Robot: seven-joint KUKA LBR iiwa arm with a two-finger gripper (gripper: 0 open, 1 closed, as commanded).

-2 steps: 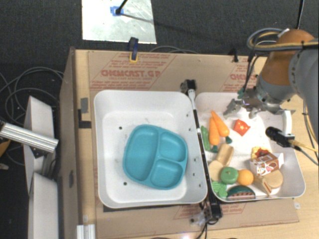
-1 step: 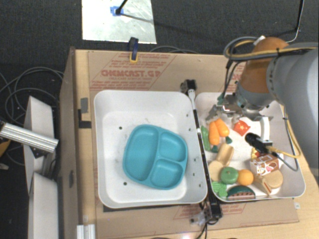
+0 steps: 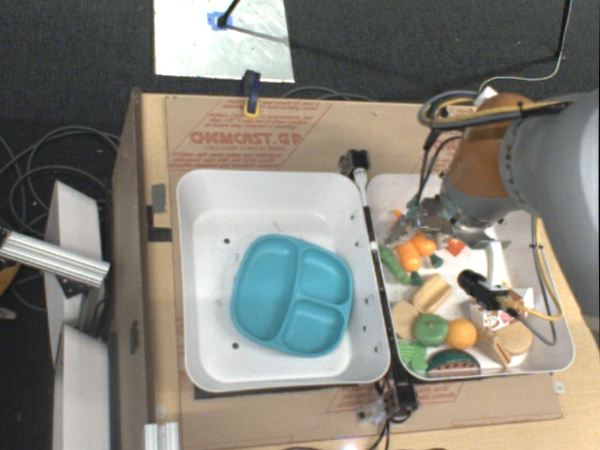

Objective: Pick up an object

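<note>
The right bin (image 3: 559, 345) holds several toy foods. An orange carrot-like piece (image 3: 413, 251) lies beside a green piece (image 3: 394, 263), with a small red piece (image 3: 457, 247) to their right. Nearer the front are a tan bread piece (image 3: 431, 293), a green apple (image 3: 431, 329), an orange (image 3: 461, 334), a bun (image 3: 514, 345) and a watermelon slice (image 3: 453, 366). My gripper (image 3: 418, 217) is low over the back left of this bin, just above the orange piece. The wrist hides whatever lies beneath it.
The left bin (image 3: 216, 214) holds a blue divided plate (image 3: 292, 293). A narrow divider with black clamps (image 3: 356, 165) runs between the bins. Cables hang around the wrist. The bench edge runs along the front.
</note>
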